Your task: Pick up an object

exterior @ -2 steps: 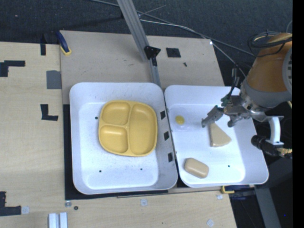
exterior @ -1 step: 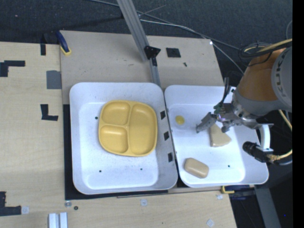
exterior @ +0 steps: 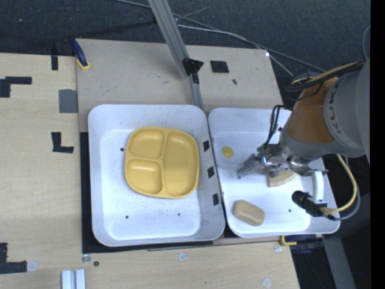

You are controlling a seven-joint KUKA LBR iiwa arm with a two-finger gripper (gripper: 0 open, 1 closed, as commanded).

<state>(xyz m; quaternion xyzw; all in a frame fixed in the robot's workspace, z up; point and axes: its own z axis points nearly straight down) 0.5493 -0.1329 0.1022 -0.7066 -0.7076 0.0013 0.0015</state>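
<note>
— What lies nearest the camera, at the bottom of the view?

— The front edge of the pale wooden surface, and just behind it the two white bins. In the right bin, near its front wall, rests a tan, rounded block, lying flat and touching nothing else.

— And the gripper?

— The gripper sits a little farther back in the same bin, well clear of the tan block. One grey finger slants out toward the left; beside it, under the wrist, lies a pale beige piece. Whether that piece is pinched or merely beneath the gripper, I cannot tell, nor whether the fingers are spread or pressed together.

— Anything else in that bin?

— A small yellow disc, farther back and to the left, near the wall shared with the other bin.

— The left bin?

— The left bin holds a yellow divided plate with three compartments, lying flat in the middle.

— And beyond?

— The grey arm with its orange band enters from the right. A grey metal post slants up past the bins, and black cables cross the dark floor behind.
</note>
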